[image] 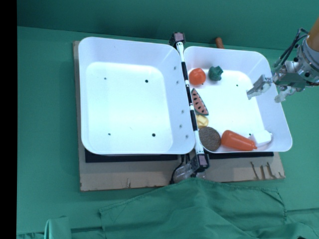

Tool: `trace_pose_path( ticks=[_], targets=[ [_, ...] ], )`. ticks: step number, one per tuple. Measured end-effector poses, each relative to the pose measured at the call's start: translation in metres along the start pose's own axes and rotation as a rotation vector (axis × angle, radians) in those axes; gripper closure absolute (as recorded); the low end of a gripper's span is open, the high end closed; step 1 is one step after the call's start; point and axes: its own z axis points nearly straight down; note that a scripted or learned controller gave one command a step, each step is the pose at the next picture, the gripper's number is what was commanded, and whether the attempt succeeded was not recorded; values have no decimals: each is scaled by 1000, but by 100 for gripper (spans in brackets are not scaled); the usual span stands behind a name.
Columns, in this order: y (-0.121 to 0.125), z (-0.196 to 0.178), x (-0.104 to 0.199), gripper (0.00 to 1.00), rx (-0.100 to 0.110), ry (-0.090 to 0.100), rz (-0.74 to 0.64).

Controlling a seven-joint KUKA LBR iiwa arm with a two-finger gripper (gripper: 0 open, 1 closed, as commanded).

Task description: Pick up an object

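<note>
A: Objects first. Where?

B: All in the right bin (259, 63), mostly along its left wall. Tomato (197, 75) near the top, green piece (215, 73) just beside it on the right, can't tell what that one is. Melon slice (199, 102) below the tomato, leaning on the wall. Small yellow thing (202, 119) under that, partly tucked behind the divider (188, 91), shape unclear. Brown speckled oval (210, 138) near the front left corner, touching or nearly touching the carrot (238, 141). Carrot lies along the front wall, tip pointing right toward a white block (261, 137) in the front right corner. White on white, its edges are hard to make out.

A: Gripper?

B: Gripper (268, 89) at the right rim of that bin, high, over the right edge. Fingers apart, nothing between them. One finger reaches inward over the bin floor, the other sits outside the rim. Arm (306, 63) is cut off by the frame edge, only the wrist and a bit of orange show.

A: Room to move?

B: Middle and right of the right bin floor is bare, well apart from the objects. Left bin (94, 49) shows just a white floor with a few dark dots.

A: Anything else?

B: Small orange-brown thing (218, 42) behind the right bin's back rim, mostly hidden. Bins sit on cardboard (109, 176) on the green counter (45, 108). Green cloth (199, 208) bunched at the front, covering the cardboard's front edge in the middle.
</note>
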Motion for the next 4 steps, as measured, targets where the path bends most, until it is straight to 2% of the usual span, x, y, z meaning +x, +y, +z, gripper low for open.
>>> trace_pose_path(
  ticks=[1, 2, 3, 4],
  targets=[
    [10, 99, -32, 0, 8, 2, 4],
    [30, 189, -9, 0, -2, 0, -1],
    [32, 183, -29, 0, -13, 0, -1],
    [-1, 182, -13, 0, -21, -8, 1]
  ],
)
